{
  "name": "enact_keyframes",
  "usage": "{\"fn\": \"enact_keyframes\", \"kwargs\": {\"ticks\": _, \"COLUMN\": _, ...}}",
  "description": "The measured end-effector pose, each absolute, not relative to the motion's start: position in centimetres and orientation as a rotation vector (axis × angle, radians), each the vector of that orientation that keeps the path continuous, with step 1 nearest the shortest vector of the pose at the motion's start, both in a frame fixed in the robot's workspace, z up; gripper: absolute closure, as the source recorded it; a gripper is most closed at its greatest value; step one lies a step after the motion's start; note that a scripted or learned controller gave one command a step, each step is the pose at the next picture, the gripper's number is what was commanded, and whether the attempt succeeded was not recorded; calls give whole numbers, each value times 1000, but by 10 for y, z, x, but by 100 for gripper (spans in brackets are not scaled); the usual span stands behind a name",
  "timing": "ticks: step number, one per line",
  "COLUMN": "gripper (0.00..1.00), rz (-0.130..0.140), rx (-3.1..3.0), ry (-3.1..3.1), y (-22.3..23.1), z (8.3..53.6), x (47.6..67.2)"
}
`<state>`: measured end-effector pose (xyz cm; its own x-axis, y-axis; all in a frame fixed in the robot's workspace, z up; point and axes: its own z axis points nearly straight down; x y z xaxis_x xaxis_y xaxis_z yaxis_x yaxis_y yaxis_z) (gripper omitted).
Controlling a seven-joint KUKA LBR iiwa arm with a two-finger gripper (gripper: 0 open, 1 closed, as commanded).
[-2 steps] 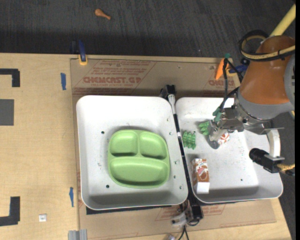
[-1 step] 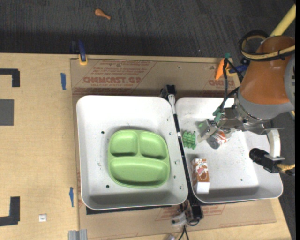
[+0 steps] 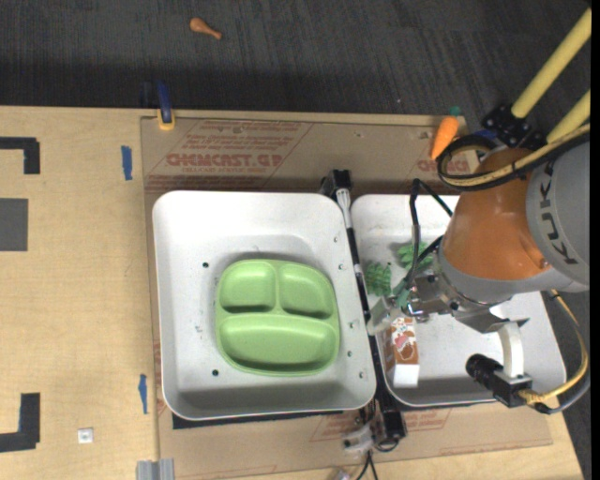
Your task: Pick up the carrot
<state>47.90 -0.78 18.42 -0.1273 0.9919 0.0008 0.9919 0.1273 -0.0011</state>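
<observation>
An orange carrot with a green tip lies on the brown board just behind the right bin's far edge, outside the bin. My arm's orange band and grey wrist hang over the right bin and hide most of it. The gripper points down near that bin's left side, above green leafy pieces and a red-and-white packet. The carrot is well behind the gripper and apart from it.
The left bin holds a green divided plate. A small orange object lies on the dark floor beyond the bench. Black cables loop near the carrot. A divider clamp sits between the bins.
</observation>
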Motion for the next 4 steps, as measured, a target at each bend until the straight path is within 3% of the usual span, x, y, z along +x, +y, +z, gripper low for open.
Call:
{"fn": "enact_keyframes", "kwargs": {"ticks": 1, "gripper": 0, "rz": 0, "rx": -2017, "ry": -2412, "y": -90, "z": 185, "x": 479}}
{"fn": "enact_keyframes", "kwargs": {"ticks": 2, "gripper": 0, "rz": -16, "rx": -2265, "ry": -2194, "y": -94, "z": 130, "x": 486}}
{"fn": "enact_keyframes", "kwargs": {"ticks": 4, "gripper": 0, "rz": -25, "rx": -2033, "ry": -2436, "y": -96, "z": 129, "x": 491}}
